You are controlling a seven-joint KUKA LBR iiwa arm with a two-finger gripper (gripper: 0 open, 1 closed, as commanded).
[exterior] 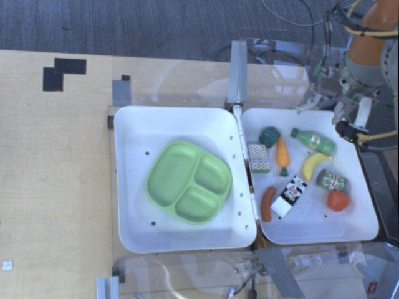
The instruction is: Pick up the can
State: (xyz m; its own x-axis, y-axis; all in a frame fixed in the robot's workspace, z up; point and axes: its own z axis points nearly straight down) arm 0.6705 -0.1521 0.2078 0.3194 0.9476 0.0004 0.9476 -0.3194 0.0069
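Grey arm [373,55] at upper right — claw [336,101] at its lower end.

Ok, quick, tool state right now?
Tool: cannot be told; it is at the far edge of the right bin, apart from the can.

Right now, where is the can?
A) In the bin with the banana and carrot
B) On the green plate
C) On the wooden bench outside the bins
A: the can lies in the right bin, just below the banana and not far from the carrot; the green plate is in the other bin.
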